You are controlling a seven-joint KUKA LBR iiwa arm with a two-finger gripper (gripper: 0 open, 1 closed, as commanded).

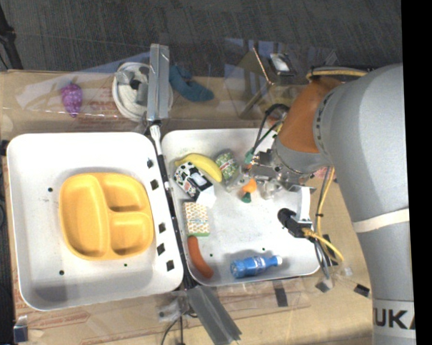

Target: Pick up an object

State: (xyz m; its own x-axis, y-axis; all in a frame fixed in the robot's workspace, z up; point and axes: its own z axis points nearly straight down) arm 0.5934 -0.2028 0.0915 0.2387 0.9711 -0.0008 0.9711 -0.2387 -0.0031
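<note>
1. Risk: we judge a miss or double grab likely, as the small orange carrot-shaped toy (247,189) lies close to the green patterned cup (226,164) and yellow plastic banana (200,165) in the right-hand shallow white bin (277,269).
2. Pose: the arm reaches in from the right, wrist low, with the pincer (256,175) just above the carrot; whether it is wide or narrow we cannot tell.

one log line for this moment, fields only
arm: over right bin | gripper: low beside carrot | banana, blue bottle: untouched | grasp: unconfirmed
</note>
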